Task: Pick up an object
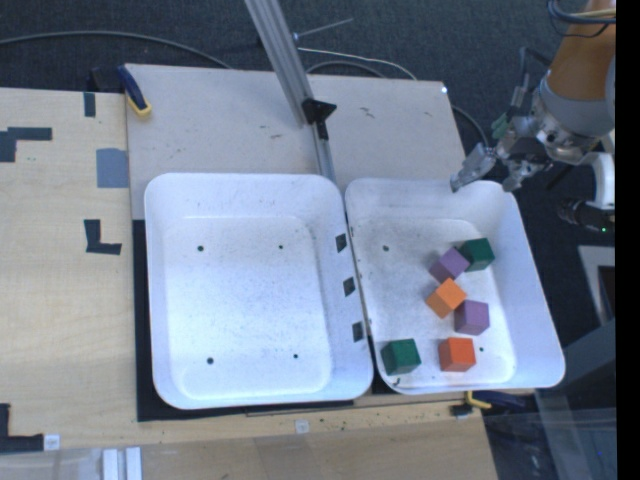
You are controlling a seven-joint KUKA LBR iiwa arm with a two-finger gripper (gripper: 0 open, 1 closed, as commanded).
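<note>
- The wooden bench (60, 268) holds two white bins.
- My gripper (490, 166) hangs over the right bin's (400, 208) top edge; I cannot tell its state.
- Six blocks wait; none picked yet.

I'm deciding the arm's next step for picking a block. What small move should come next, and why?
Probably move the gripper inward over the right bin and above the green block. The gripper sits at the bin's far rim, away from the blocks, and that green block, touching a purple block, looks nearest to it.
</note>
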